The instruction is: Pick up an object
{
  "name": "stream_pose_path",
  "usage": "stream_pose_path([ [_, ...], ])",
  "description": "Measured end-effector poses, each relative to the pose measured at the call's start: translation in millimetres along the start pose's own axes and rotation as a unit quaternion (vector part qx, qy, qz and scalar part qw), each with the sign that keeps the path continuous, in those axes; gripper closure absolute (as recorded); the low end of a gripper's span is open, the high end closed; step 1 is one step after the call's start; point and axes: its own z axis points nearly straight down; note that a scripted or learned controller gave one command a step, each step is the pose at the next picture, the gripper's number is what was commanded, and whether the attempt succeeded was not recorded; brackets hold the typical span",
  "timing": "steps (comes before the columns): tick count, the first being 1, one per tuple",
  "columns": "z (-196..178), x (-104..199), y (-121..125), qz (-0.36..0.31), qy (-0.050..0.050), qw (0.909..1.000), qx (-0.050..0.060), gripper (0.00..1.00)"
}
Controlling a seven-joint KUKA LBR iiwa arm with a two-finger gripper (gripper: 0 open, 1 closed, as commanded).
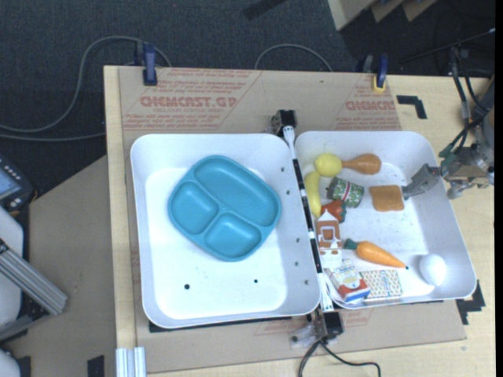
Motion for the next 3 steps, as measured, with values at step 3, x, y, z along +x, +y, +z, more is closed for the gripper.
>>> stream_pose_path([
  [3, 118.9, 85.5, 47.6, -0.004, 0.000, 1.0000, -0.002, 0.00],
])
